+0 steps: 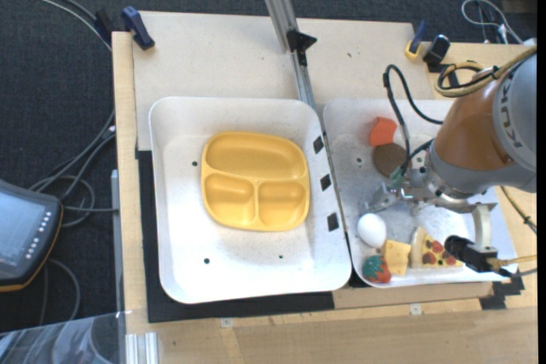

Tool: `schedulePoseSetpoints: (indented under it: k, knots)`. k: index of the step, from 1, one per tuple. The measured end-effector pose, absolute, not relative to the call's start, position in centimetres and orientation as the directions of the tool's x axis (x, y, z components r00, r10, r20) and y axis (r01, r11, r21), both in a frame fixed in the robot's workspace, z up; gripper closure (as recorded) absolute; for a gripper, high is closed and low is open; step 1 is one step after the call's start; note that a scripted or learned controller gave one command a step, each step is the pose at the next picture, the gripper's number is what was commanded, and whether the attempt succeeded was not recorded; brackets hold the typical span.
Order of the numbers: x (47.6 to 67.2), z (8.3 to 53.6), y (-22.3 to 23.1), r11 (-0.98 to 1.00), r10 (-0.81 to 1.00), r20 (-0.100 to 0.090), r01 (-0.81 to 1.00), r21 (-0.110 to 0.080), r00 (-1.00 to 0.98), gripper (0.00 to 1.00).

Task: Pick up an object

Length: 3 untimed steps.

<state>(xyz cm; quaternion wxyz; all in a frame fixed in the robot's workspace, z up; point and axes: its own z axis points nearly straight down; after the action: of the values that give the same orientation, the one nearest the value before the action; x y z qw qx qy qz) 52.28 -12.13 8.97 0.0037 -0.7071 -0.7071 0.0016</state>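
Nearest the lens we logged the front rim of the right bin (pixel 426 281), and we place every other entry by that bin.

Item 1: a small green and red toy (pixel 375 268) lay in its front left corner. Item 2: a yellow wedge (pixel 396 256) lay touching that toy on its right. Item 3: a pizza slice (pixel 431 252) with red dots lay just right of the wedge, along the front wall. Item 4: a white egg (pixel 372 228) sat just behind the wedge, near the bin's left wall. Item 5: a brown round piece (pixel 391 158) sat toward the back of the bin. Item 6: an orange block (pixel 383 131) stood just behind the brown piece.

Item 7: the gripper (pixel 394 193) hung low over the middle of the bin, between the brown piece and the egg, under the grey and orange arm (pixel 478 141). We could not tell whether its claw was spread or clenched, and we saw no object in it.

Item 8: the left bin (pixel 171 209) adjoined the right bin's left wall and held a yellow divided tray (pixel 254 180) at its centre.
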Motion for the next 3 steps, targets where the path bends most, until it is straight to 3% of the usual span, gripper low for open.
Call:
schedulePoseSetpoints:
  k: [1,3]
  knots:
    - [52.5,10.3,-12.1,0.001,1.0,0.002,1.0,0.001,-0.001,1.0]
    - [52.6,21.0,-11.2,0.002,1.0,-0.001,1.0,0.008,-0.002,1.0]
